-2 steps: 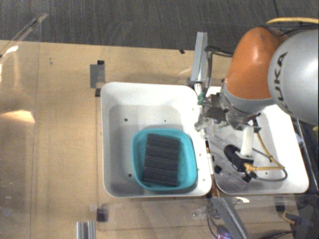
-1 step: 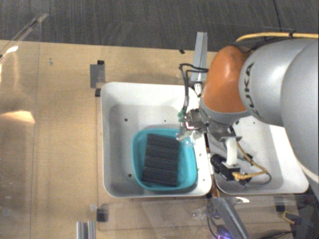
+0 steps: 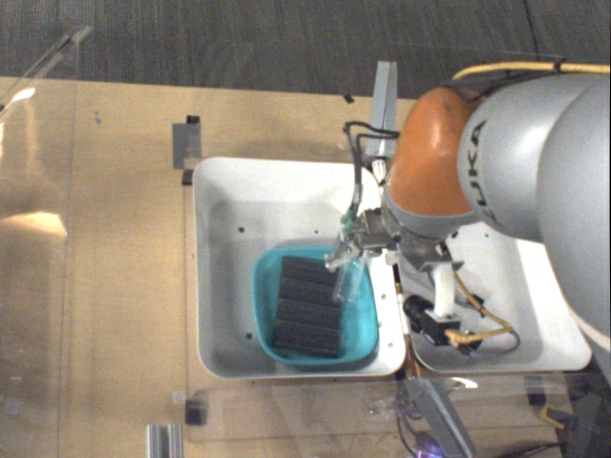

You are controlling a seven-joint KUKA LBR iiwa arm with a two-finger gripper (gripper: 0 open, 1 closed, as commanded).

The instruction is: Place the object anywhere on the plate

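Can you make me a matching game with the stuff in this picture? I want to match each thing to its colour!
Things:
1. plate
2. block on the plate
3. bin
4. band on the arm

Colours:
A. white
B. orange
C. turquoise
D. dark grey

Pairs: 1-C, 2-D, 3-A, 4-B

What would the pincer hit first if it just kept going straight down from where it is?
Probably the dark ridged block on the teal plate, near the block's right edge; the pincer hangs above it, though depth is hard to judge.
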